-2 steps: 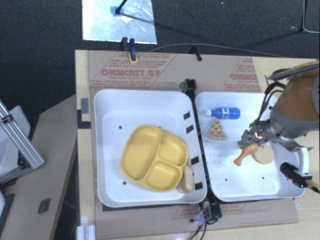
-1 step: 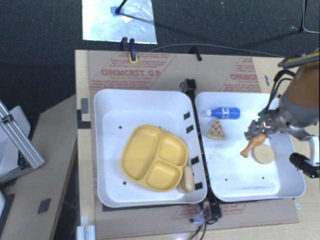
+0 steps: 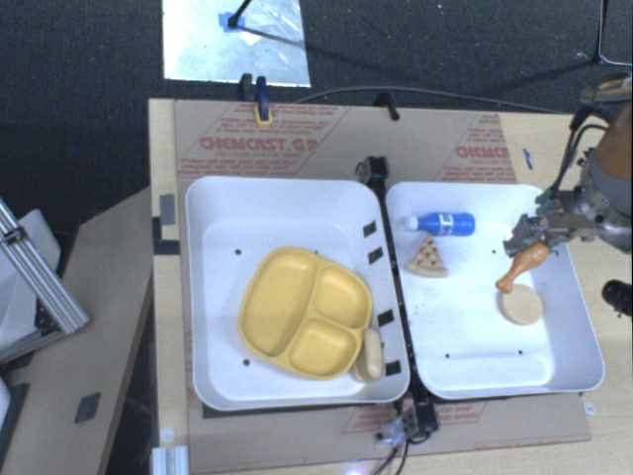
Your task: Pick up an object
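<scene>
My gripper (image 3: 531,236) reaches in from the right over the right bin (image 3: 465,369). It sits right at the upper end of an orange-brown drumstick (image 3: 519,267), which slants down to the left from it. I cannot tell whether the drumstick is held. A round beige disc (image 3: 521,308) lies just below the drumstick. A blue bottle with a white cap (image 3: 444,224) lies on its side near the bin's far left. A pizza slice (image 3: 427,259) lies just under the bottle.
The left bin (image 3: 213,265) holds a yellow divided plate (image 3: 305,311) with a beige bread-like piece (image 3: 369,354) at its lower right edge. A dark divider (image 3: 388,285) runs between the bins. Cables cross the bench behind them.
</scene>
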You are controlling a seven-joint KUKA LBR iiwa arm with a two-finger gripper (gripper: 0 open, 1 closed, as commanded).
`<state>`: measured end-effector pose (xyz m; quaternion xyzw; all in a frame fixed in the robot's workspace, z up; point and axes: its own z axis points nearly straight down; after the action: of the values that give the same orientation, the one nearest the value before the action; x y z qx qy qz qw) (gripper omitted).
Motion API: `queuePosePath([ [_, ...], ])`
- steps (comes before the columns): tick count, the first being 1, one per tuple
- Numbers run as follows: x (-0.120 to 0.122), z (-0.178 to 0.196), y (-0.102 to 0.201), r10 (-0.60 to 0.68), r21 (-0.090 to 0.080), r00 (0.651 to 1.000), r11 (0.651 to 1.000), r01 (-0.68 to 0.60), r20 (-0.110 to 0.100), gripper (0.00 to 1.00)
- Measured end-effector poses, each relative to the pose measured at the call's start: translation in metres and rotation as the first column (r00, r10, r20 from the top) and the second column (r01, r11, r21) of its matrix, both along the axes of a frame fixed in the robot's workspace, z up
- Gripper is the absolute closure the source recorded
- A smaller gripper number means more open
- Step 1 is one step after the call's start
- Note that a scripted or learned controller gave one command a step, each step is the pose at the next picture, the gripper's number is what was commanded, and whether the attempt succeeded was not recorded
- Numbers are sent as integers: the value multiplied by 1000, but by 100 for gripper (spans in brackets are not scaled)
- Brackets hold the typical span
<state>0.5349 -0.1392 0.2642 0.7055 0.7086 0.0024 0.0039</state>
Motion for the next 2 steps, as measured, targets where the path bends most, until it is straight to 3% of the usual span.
queuePosePath([
  [2, 27, -10, 112, 6, 4, 1000, 1000, -6, -6, 100],
])
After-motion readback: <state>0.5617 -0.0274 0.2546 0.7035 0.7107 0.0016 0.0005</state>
